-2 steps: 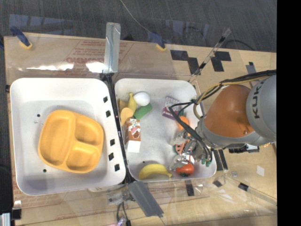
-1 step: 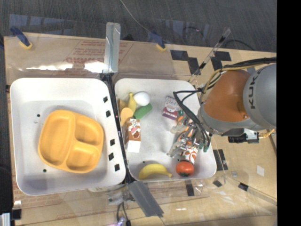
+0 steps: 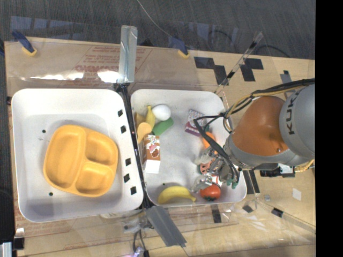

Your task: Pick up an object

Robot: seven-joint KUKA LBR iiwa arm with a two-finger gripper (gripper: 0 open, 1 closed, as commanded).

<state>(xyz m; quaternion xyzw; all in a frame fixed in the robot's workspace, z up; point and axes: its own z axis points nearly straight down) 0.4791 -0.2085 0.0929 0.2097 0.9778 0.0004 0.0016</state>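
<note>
At the right bin's (image 3: 177,98) near-right corner, gripper (image 3: 210,176) is hovering over a red tomato (image 3: 211,192), just below the fingers; can't tell their state. Tomato's looking smooth, round, light, so grip across its middle, banana (image 3: 174,195) lying beside

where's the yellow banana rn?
The curved yellow banana lies in the right white bin, along its near edge, just left of the small red tomato.

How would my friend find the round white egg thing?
Look in the right-hand white bin, up near its far left corner. The small white egg-shaped ball sits there, touching a green piece and a yellow piece. It is the bin's one plain white rounded thing.
</note>
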